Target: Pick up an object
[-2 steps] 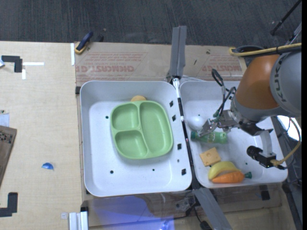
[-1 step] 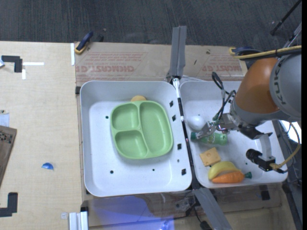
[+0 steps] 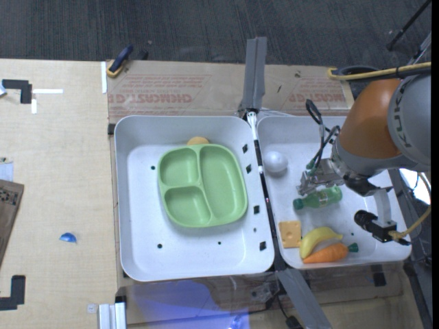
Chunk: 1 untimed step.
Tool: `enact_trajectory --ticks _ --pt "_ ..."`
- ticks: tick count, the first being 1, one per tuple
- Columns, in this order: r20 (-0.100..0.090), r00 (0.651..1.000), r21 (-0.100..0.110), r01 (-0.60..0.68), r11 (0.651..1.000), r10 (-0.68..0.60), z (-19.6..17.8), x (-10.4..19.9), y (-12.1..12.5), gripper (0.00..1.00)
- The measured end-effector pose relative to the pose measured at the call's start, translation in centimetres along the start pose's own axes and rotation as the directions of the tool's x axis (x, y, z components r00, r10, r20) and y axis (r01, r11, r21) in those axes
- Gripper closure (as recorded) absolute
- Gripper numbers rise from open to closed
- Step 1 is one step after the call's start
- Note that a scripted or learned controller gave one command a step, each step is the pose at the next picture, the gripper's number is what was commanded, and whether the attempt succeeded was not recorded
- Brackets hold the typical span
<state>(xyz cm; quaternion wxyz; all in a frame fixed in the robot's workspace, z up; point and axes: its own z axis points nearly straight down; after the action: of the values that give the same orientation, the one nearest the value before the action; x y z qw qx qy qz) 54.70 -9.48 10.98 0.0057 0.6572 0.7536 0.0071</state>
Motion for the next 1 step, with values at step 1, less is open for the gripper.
enact_trajectory --ticks 1 --pt "-0.001 0.992 0.019 0.13 0.991 -0.13 -8.17 2.89 -2.1 1.0"
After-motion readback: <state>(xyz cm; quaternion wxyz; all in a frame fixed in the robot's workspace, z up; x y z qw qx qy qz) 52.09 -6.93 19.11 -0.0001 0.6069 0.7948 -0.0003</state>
